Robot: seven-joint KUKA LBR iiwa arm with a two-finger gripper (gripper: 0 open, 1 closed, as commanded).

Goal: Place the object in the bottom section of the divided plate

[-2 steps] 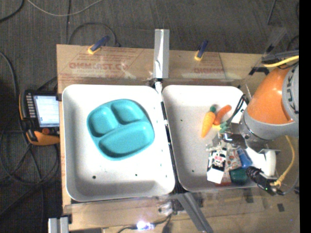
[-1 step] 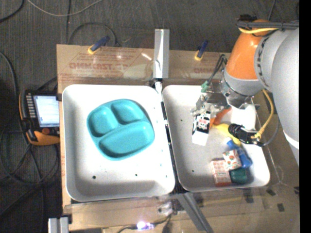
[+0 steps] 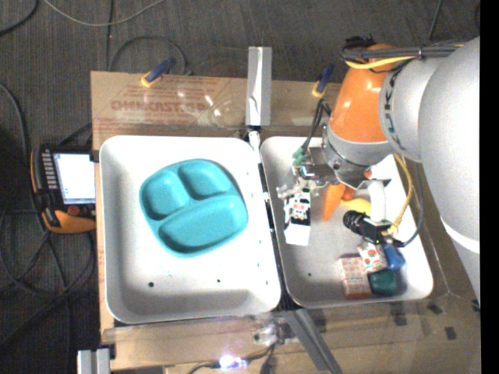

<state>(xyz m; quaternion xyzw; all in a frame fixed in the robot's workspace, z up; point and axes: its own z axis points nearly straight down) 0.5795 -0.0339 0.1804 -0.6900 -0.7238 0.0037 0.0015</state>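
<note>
The grey arm [image 3: 440,84] reaches in from three o'clock, its orange band [image 3: 360,104] above the right bin [image 3: 320,283]. The left bin [image 3: 125,287] sits at nine o'clock of it, the two side by side. In the middle of the left bin lies the teal divided plate [image 3: 195,207], turned slightly, with two small sections toward twelve o'clock and its large bottom section [image 3: 204,228] toward six o'clock; all three hold nothing.

The gripper [image 3: 300,182] hangs low over the right bin's nine o'clock side, close to the wall shared with the left bin. Whether it is clenched or released cannot be told from this angle. The small white carton [image 3: 299,223] lies directly at its six o'clock, touching or just under it (contact is unclear), on the bin floor. The carton is a pale oblong with black markings on its upper half and a plain white lower end.

At three o'clock of the carton lies an orange carrot [image 3: 332,199]. Toward the bin's five o'clock corner sit a small red-and-white box [image 3: 355,275], a teal lump [image 3: 382,284] and a blue piece [image 3: 394,257], close together.
</note>
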